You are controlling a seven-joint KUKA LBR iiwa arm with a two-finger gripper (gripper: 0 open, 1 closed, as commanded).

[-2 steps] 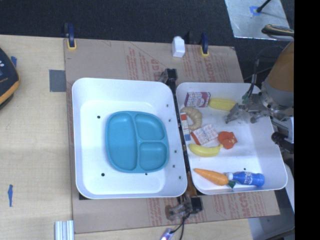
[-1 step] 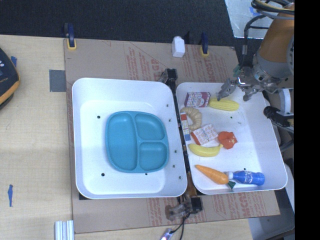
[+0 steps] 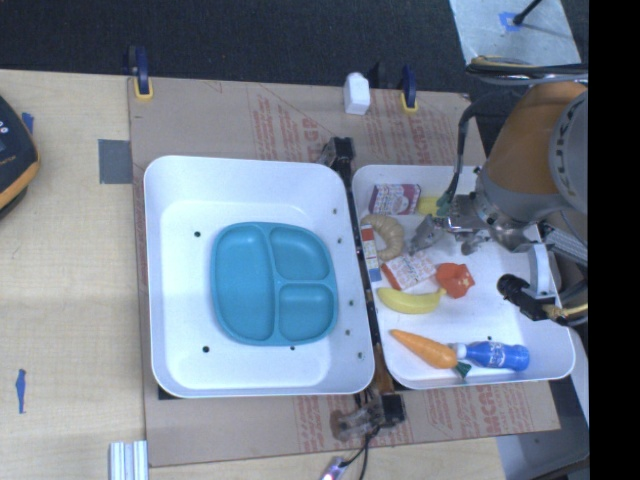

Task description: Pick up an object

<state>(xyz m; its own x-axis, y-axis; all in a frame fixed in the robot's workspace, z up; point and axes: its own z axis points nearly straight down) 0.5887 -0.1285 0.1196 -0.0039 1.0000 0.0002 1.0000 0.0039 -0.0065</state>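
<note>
Two shallow white bins sit side by side on a sheet of brown cardboard point(image 3: 250, 118) laid over the wooden bench. The left bin point(image 3: 170, 268) holds a blue divided plate point(image 3: 272, 282) with three compartments, lying flat near its middle. The right bin point(image 3: 540, 353) holds a scatter of small things: a dark red and white packet point(image 3: 394, 199) at the far left corner, a tan curved piece point(image 3: 388, 234) just near of it, a red and white carton point(image 3: 410, 269) next to that, a yellow banana point(image 3: 410, 300) lying across the middle, a red pepper-like toy point(image 3: 455, 279) just right of the banana, an orange carrot point(image 3: 424, 349) toward the near edge, and a blue and white bottle point(image 3: 496, 356) lying on its side with its end touching the carrot's green top. The grey arm with its orange band point(image 3: 525, 138) reaches in from the right over the far part of the right bin. Its gripper point(image 3: 428, 232) hangs low above the bin, just right of the tan piece and far of the carton; whether its tips are apart or together cannot be told from this angle, and nothing is seen between them. A blue clamp point(image 3: 141, 71) grips the cardboard's far left corner.
</note>
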